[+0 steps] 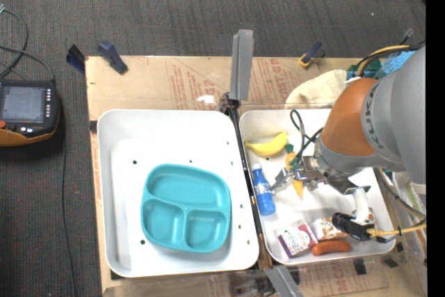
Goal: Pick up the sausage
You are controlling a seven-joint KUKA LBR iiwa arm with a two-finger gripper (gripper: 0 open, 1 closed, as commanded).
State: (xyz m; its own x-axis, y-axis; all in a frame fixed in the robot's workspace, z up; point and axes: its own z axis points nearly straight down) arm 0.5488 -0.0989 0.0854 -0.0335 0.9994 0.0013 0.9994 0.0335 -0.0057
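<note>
The sausage [330, 247] is a small reddish-brown link lying flat at the front edge of the right bin [278, 123]. It is just right of a purple and white packet [295, 239]. My gripper [290, 177] hangs over the middle of the same bin, well behind and to the left of the sausage and apart from it. A small yellow-orange piece [298, 187] sits right at the gripper's tip; whether it is held is unclear.
A banana [267, 144] lies at the back of the right bin and a blue bottle [262, 191] along its left wall. A small red and white packet [327, 227] sits behind the sausage. The left bin [118, 142] holds a teal divided plate [186, 209].
</note>
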